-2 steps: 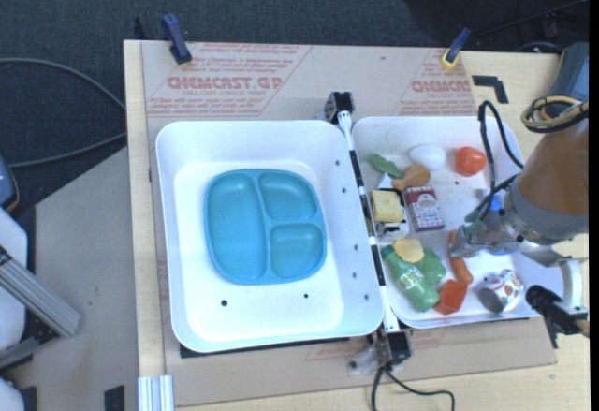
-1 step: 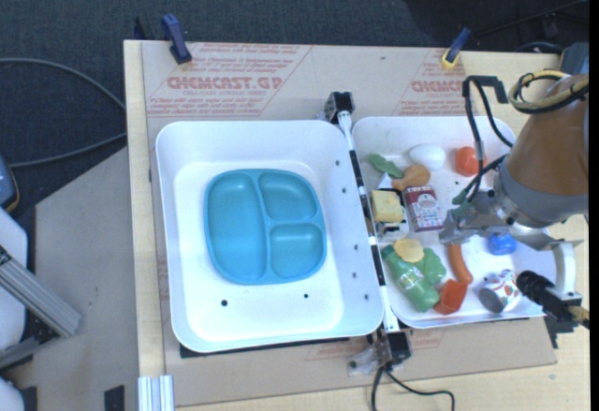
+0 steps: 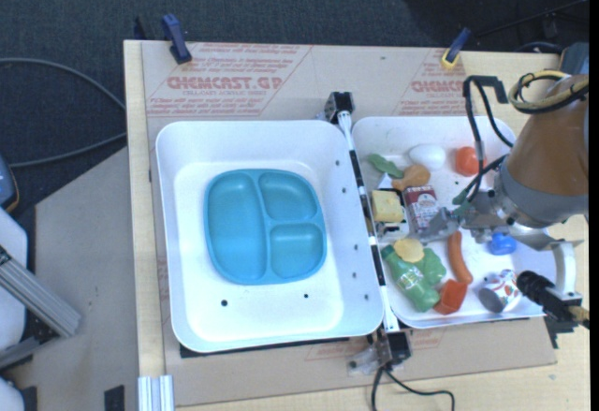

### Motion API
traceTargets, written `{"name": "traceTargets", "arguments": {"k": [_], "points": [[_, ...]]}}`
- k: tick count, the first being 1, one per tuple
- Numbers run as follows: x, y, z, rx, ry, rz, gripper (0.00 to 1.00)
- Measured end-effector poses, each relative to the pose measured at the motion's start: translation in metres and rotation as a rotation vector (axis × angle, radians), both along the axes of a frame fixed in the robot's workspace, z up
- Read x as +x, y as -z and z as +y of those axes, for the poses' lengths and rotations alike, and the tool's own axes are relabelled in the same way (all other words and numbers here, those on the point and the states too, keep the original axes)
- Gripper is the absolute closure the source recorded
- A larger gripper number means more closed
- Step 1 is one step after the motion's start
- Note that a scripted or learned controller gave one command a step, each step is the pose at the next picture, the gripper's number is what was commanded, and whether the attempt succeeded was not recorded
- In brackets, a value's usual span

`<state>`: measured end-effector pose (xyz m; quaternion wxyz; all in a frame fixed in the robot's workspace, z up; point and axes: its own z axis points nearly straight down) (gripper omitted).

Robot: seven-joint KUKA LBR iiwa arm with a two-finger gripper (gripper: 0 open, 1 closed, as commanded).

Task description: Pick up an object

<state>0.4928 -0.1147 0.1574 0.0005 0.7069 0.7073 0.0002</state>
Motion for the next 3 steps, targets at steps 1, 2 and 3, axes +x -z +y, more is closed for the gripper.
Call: {"name": "traceTargets", "arguments": {"k": [1,2,3], "points": [[0.017,0.073,-0.021,0.001,0.001,0.002,0.00],[0.018,0.063,-0.021,0.000,0.001,0.000,1.00],[0.049,-0.027,0.070,0.002,-0.001,0.001,1.00]]}}
